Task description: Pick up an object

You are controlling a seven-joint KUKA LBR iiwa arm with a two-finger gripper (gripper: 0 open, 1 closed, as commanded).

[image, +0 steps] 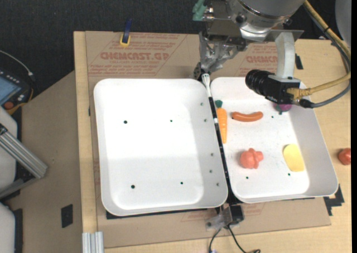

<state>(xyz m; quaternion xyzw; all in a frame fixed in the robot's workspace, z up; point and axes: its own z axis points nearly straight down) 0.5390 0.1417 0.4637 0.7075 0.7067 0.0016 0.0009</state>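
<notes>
The gripper (209,71) hung over the bins' far rim, its state unclear; descending there, it risked striking the rim, missing the carrot (222,124).

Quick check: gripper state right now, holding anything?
Gripper: cannot be told; it hangs over the bins' far edge, with nothing seen in it.

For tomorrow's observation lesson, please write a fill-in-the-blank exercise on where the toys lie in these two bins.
1. The carrot lies in the ____ bin, along its left wall.
2. The sausage lies to the ____ of the carrot.
3. The item at the bench's right edge, outside both bins, is coloured ____.

Missing words: right; right; red
</notes>
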